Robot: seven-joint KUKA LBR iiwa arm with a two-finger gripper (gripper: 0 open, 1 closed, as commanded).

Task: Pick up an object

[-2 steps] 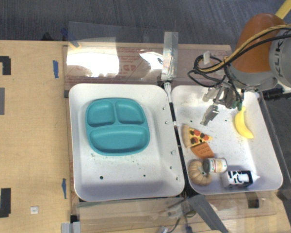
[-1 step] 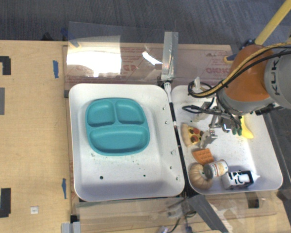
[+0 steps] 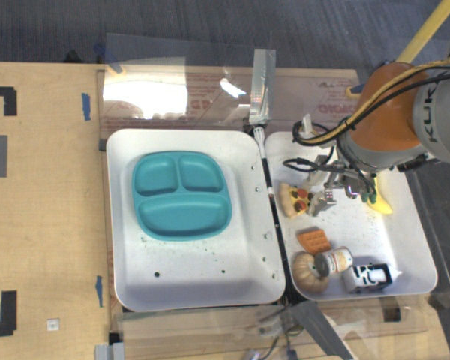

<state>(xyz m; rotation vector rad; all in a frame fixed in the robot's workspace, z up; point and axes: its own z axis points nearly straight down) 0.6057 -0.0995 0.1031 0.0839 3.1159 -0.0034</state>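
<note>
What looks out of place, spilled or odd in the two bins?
The left bin has small dark specks scattered on its floor below the teal divided plate, like crumbs or dirt. In the right bin the small jar lies on its side against the round tan item. Nothing looks broken.

The arm (image 3: 427, 118) comes in from the right side, grey body with that orange band (image 3: 386, 115) sitting just above the wrist. It's bent down pretty steeply, with the wrist pointing down and left. Black and yellow cables loop around the wrist area. The gripper (image 3: 324, 195) hangs low at the end, but its metal bits are too cluttered to read clearly.
</note>
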